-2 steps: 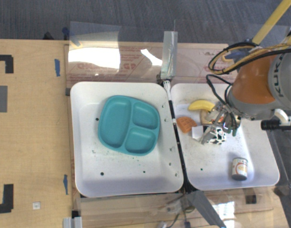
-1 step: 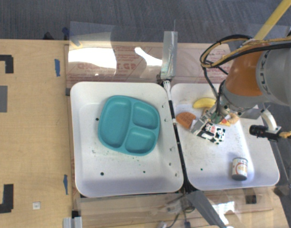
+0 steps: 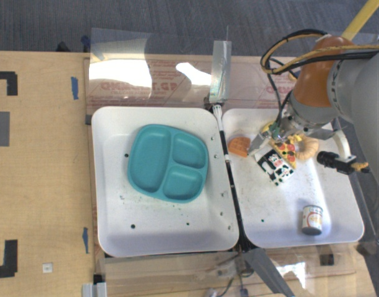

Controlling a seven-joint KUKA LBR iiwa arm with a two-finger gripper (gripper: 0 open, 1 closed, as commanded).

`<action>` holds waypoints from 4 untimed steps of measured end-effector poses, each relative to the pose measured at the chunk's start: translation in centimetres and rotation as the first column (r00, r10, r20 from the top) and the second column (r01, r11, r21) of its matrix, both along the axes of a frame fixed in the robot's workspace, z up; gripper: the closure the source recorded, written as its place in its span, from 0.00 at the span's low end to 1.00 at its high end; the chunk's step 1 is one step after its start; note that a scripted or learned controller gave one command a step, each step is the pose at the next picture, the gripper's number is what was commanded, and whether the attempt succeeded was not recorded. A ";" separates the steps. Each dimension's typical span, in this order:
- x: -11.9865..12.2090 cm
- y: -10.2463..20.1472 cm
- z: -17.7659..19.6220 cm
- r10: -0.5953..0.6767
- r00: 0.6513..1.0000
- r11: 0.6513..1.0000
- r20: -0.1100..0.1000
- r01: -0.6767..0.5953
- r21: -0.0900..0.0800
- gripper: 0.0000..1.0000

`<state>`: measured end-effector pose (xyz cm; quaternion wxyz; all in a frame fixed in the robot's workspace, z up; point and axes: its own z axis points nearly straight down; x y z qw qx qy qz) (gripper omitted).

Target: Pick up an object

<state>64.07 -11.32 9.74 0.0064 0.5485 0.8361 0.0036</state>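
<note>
Camera view inspection: the worktop [image 3: 41,166] carries two shallow white bins set side by side.

Containers. The left bin [image 3: 109,228] holds one teal divided plate [image 3: 167,163], lying flat at the bin's centre and turned slightly off square. The right bin [image 3: 344,228] holds several loose items:
- an orange disc [image 3: 239,146] at 10 o'clock, just beside the dividing wall;
- a black-and-white block [image 3: 276,166] just above the bin's centre, lying tilted;
- a multicoloured item [image 3: 287,146] at 12 o'clock, touching or overlapping the block;
- a pale tan item [image 3: 308,147] at 1 o'clock, just beside the multicoloured one;
- a small can [image 3: 311,219] at 5 o'clock, well apart from the rest.

Arm. The end effector [image 3: 271,137] is low over the 12 o'clock cluster in the right bin. Whether it is apart, together or clamped on anything cannot be told, as the wrist and the crowded items hide the contact. No item is visibly held.

Judgement. The placement suggests a pick attempt on the cluster, most likely the multicoloured item or the black-and-white block, which are nearest. These items crowd each other, so a grasp there risks catching two at once or pushing one aside. The can stands clear and looks the easier target.
</note>
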 end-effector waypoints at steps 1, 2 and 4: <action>1.8 1.2 -0.1 -0.403 0.915 0.915 0.000 0.403 0.001 0.00; -1.1 1.7 -1.0 -0.345 0.939 0.939 -0.012 0.345 0.001 0.00; 1.5 4.1 9.0 -0.626 0.780 0.780 -0.010 0.626 0.004 1.00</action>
